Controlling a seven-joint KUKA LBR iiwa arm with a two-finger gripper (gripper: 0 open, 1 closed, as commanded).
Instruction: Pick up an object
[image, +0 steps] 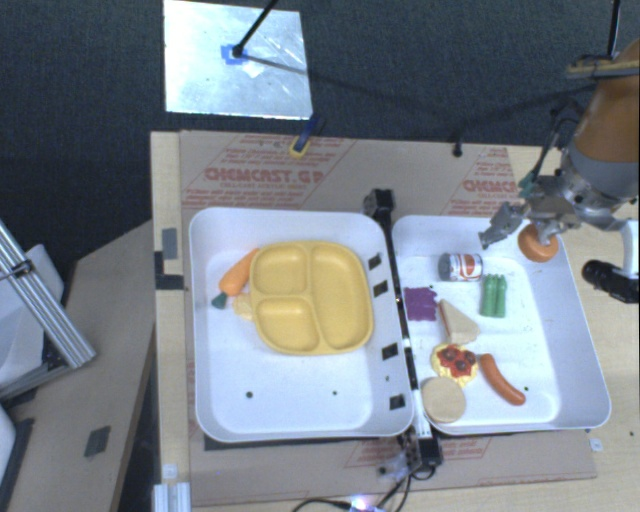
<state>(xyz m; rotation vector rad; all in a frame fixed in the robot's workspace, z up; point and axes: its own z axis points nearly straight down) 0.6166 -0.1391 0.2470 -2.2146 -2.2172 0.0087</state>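
Camera view had me coming in from the right, up over the far right corner of the right bin (575, 330). My gripper (520, 225) hung there, one grey finger (497, 226) poking out to the left, and an orange round piece (540, 245) sat just beside it on the right, by the bin's far rim. Was that piece between my fingers or only next to them? I couldn't tell, and I couldn't tell whether my fingers were spread or pressed together either.

Below and to the left of me in that bin, a small red and white can (460, 266) lay on its side. Just right of it, a green piece (493, 296) stood apart from the can. Nearer came a purple piece (420, 303) by the bin's left wall, with a pale wedge (458, 324) right beside it. Nearer still, a pizza slice toy (454, 362), a red sausage (500, 379) lying at a slant to its right, and a tan round disc (443, 399) at the near left corner.

Over in the left bin (215, 400), a yellow divided plate (305, 297) took the middle, and a carrot toy (236, 273) rested against its left edge.
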